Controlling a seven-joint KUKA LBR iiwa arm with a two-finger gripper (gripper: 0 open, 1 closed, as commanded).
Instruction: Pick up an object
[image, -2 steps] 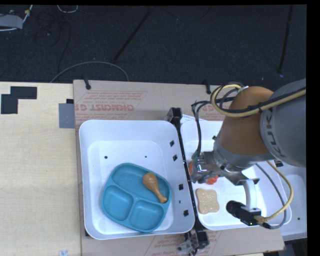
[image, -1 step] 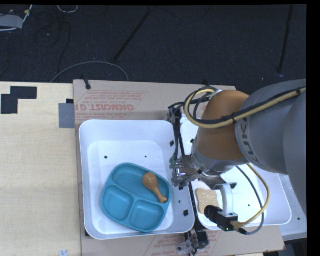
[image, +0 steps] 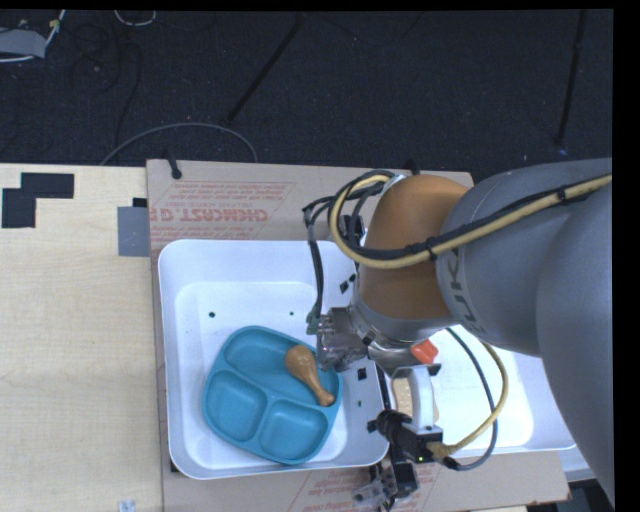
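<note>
A blue divided plate (image: 248, 402) lies in the left white bin (image: 188, 300), toward its front. A tan drumstick-shaped toy (image: 309, 374) rests slantwise on the plate's right rim. My gripper (image: 335, 350) hangs low right beside the toy's thick upper end, at the plate's right edge. The bulky wrist and its orange band (image: 405, 240) hide most of the gripper from above. I cannot tell whether it touches the toy.
The arm's grey body covers most of the right bin (image: 535, 425). Yellow and black cables (image: 345, 215) loop around the wrist. A cardboard sheet (image: 230, 205) lies under both bins, with wooden bench top (image: 70, 330) to the left.
</note>
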